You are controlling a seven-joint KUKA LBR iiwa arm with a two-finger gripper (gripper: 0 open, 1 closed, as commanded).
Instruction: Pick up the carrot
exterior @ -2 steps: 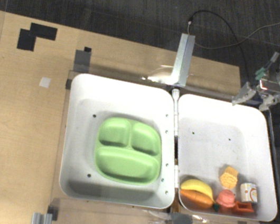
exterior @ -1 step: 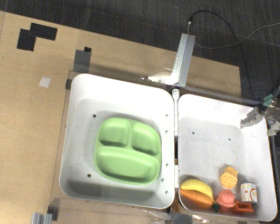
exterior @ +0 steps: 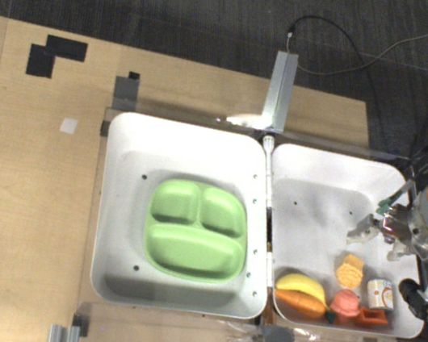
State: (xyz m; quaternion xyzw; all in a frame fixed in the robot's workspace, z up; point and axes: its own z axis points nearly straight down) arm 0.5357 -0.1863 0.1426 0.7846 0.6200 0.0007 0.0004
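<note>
On the pale wooden worktop (exterior: 21,198), the left shallow white plastic bin (exterior: 124,191) holds a light green plastic tray with three compartments (exterior: 197,229), lying flat near the bin's middle. Just beside it, sharing a central edge, sits the right shallow white plastic bin (exterior: 318,184). Along that bin's near wall lies a cluster of toy foods: a yellow plastic banana (exterior: 301,285) rests on top of the orange plastic carrot (exterior: 302,304), the two touching. To their right come a pink rounded toy (exterior: 345,302), a ridged yellow-orange piece (exterior: 350,271) just above it, a small white carton-like box (exterior: 380,294), and a flat red piece (exterior: 372,318). Farther right, the hand (exterior: 382,224) hangs over the bin's right part, well apart from the carrot; whether it is spread or pressed together cannot be told.
</note>
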